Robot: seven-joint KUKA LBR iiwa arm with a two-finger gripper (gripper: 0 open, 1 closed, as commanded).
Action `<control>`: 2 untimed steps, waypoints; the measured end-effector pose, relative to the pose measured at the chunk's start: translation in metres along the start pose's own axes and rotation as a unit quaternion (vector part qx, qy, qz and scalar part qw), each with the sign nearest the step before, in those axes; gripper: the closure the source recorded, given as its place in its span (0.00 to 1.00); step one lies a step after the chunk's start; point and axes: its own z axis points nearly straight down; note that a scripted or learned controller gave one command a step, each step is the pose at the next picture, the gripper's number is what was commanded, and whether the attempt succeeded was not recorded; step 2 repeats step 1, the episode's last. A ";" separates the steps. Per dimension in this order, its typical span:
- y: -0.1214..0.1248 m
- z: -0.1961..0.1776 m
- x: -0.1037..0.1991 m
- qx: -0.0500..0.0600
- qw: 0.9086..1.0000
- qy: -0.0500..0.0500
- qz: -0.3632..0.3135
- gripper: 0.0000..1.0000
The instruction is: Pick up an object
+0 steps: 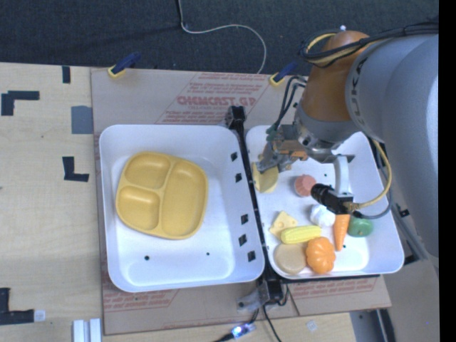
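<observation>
Grasp attempt at the left edge of the right bin [388, 266]; lift not yet made.

The gripper [274, 159] is down over a pale yellow piece [267, 182] that lies against the bin's left wall, fingertips just at its top edge. Whether the jaws are wide or narrow I cannot tell, nor whether the piece sits between them (wrist hardware hides the gap). Judged step: closing on the target. Next move calls for a firm close, then a straight rise clear of the wall. Other toys (corn [300, 234], orange fruit [320, 254], carrot [341, 230]) sit apart toward the near side. The left bin [121, 262] holds a yellow divided plate [161, 194].
</observation>
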 end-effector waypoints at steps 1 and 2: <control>-0.052 -0.067 0.045 0.004 1.000 0.000 0.002 1.00; -0.052 -0.067 0.045 0.004 1.000 0.000 0.002 1.00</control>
